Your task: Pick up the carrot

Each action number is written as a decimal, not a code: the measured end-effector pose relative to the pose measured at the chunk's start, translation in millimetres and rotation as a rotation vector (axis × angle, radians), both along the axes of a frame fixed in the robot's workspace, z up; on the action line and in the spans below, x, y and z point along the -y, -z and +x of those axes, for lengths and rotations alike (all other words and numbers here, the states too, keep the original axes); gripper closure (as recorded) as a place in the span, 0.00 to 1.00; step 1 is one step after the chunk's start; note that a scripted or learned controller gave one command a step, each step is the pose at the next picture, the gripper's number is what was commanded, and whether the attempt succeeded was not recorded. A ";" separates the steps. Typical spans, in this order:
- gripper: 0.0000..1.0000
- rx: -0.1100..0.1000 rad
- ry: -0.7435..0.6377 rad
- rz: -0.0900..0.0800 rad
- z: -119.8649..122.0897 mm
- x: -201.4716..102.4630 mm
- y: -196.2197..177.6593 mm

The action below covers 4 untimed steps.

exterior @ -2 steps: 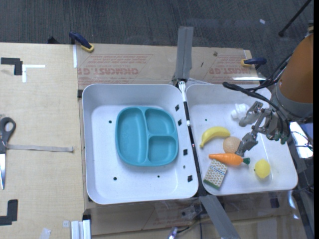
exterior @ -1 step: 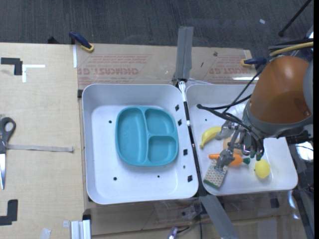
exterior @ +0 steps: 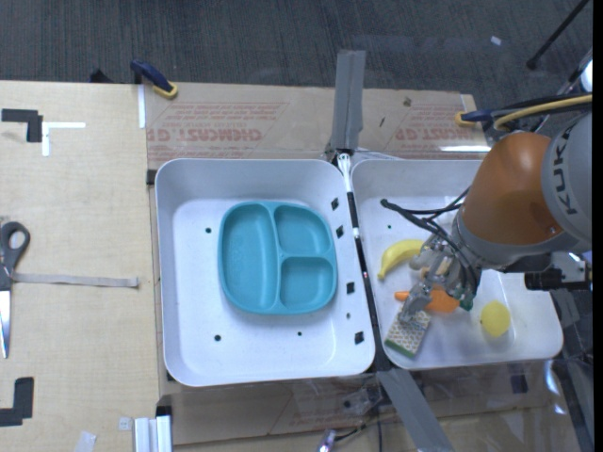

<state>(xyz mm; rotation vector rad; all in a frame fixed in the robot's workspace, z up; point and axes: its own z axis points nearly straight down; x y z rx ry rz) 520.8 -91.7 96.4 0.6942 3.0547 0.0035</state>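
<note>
- gripper (exterior: pixel 435 285) low in right bin (exterior: pixel 528 347), over the carrot (exterior: pixel 443 299); finger state: cannot tell
- carrot: small, orange, mid-bin, touching the grater (exterior: pixel 407 335)
- banana (exterior: pixel 399 255) just beyond, lemon (exterior: pixel 496 319) beside
- left bin (exterior: pixel 179 281): smooth teal divided tray (exterior: pixel 278 257), open floor around it

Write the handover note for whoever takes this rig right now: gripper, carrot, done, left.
Gripper: low in the right bin, right over the carrot; the view does not settle how its jaws stand.
Carrot: lying in the right bin beside the grater, with the banana above it and the lemon to its right in the view.
Left bin: holds the teal divided plate.
Done: arm brought down to the carrot.
Left: confirm the grasp, then lift the carrot.
</note>
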 end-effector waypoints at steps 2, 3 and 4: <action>0.00 -0.002 0.319 0.002 0.5 6.1 0.2; 1.00 0.011 0.316 0.001 4.4 6.3 -11.7; 1.00 -0.008 0.716 0.002 -19.9 -57.8 -95.0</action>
